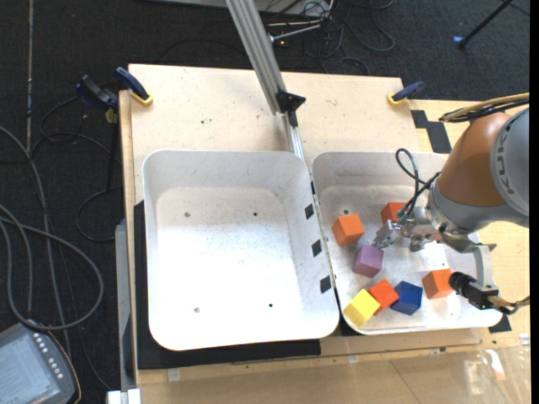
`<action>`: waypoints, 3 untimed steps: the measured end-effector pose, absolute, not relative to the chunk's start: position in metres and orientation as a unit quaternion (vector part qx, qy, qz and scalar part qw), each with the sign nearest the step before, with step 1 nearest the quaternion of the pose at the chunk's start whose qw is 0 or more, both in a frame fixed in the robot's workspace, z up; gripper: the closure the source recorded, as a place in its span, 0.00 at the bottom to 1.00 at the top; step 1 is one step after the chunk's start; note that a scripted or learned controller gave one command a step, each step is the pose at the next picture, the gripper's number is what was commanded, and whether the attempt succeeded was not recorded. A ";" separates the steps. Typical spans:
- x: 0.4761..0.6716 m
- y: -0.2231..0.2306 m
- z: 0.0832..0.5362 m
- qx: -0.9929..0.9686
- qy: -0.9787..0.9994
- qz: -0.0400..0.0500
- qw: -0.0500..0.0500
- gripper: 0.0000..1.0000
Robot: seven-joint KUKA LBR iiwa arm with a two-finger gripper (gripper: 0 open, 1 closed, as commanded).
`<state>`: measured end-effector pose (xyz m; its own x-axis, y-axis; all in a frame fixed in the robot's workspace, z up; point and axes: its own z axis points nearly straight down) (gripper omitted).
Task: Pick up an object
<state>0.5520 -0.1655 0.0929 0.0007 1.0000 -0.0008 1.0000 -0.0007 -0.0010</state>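
Observation:
The right bin (337, 171) holds several blocks: an orange cube (349, 228), a purple cube (368, 260), a yellow block (362, 307), a small orange-red block (385, 293), a blue block (408, 297), an orange block (437, 283) and a red-orange block (392, 212) partly hidden behind the gripper. My gripper (397, 236) hangs low in the right bin, just right of the orange cube and above the purple cube. Its fingers look spread, with nothing visible between them.
The left bin (168, 175) lies beside the right one. A metal strut (257, 45) slants down to the divide between the bins. Clamps sit at the bench's far corners (135, 87). The arm's orange band (476, 162) covers the right bin's right side.

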 end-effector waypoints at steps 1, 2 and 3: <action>0.553 -0.166 0.105 -0.708 -0.707 0.000 -0.001 1.00; 0.553 -0.165 0.148 -0.707 -0.708 -0.001 -0.003 1.00; 0.551 -0.172 0.209 -0.707 -0.707 -0.001 -0.004 1.00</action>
<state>0.5510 -0.1717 0.2095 -0.0011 1.0000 -0.0029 1.0000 0.0011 0.0070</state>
